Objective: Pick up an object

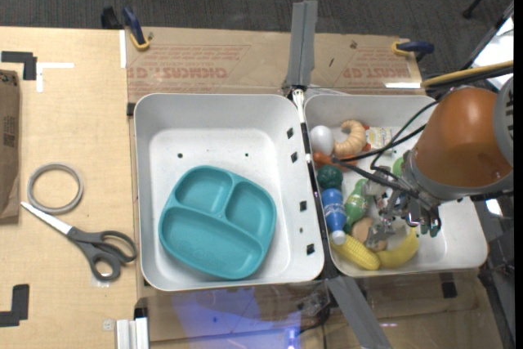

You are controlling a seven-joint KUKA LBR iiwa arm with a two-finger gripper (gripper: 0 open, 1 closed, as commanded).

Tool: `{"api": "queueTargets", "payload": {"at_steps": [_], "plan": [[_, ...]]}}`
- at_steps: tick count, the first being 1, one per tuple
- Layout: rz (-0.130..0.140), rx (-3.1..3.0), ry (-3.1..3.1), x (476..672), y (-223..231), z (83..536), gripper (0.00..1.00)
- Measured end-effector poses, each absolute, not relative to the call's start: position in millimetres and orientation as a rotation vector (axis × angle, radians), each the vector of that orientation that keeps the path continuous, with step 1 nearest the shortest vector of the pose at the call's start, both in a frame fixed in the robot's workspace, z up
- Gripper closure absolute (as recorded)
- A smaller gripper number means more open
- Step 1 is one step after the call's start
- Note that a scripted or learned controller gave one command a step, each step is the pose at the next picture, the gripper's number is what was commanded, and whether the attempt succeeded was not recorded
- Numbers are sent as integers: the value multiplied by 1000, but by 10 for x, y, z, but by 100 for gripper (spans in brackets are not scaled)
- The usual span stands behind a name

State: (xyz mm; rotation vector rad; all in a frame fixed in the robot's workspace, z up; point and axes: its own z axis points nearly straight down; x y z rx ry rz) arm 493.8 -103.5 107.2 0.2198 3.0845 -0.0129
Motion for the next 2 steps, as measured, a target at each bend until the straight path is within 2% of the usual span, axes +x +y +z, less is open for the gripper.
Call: {"api": "queueTargets", "payload": {"at_steps": [2], "plan": [[-17,353,3072,4907,-1010,1071,0]]}}
